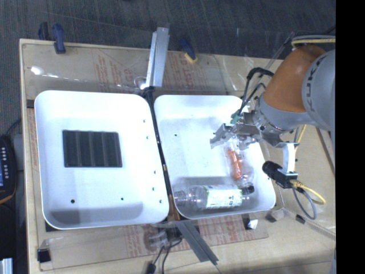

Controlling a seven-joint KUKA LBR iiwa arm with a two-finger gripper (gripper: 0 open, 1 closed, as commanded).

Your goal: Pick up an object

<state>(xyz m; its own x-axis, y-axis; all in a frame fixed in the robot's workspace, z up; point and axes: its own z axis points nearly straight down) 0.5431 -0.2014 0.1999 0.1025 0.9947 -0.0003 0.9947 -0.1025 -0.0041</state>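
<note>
Holding two bottles [212,197], right bin [188,113]; left bin [51,153], dark panel [92,149].

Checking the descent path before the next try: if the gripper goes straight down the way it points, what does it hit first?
Most likely the orange-labelled bottle, lying directly below the gripper in the right bin. The larger clear bottle lies nearer the bin's front wall, off that line. Depth from this slanted view is uncertain.
</note>
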